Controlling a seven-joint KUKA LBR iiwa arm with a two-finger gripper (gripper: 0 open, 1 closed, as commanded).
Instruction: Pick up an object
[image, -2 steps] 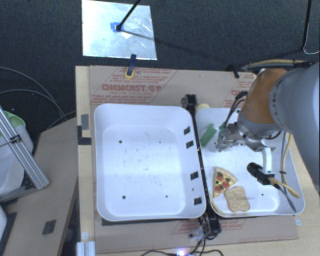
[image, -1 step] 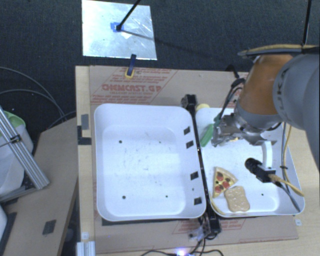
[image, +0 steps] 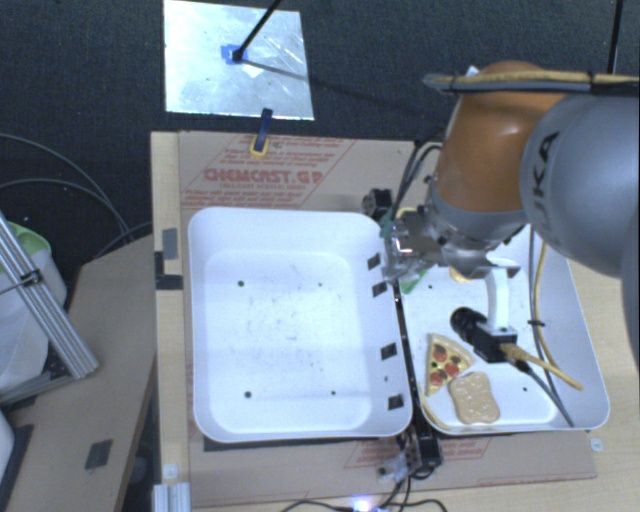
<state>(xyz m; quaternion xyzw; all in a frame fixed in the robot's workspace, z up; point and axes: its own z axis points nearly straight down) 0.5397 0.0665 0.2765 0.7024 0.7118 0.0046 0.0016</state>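
Pizza slice (image: 447, 362) beside biscuit (image: 473, 397), right bin (image: 572, 335), apart from pincer (image: 402, 262), its state impossible to tell.

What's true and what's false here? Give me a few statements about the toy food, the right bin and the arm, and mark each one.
1. The pizza slice lies in the right bin. True.
2. The tan biscuit lies at the far end of the right bin. False: it lies near the bin's front edge, right beside the pizza slice.
3. The arm reaches in over the right bin. True.
4. The pizza slice hangs in the gripper. False: the slice lies on the bin floor, apart from the gripper, which is farther back by the bin's left rim.
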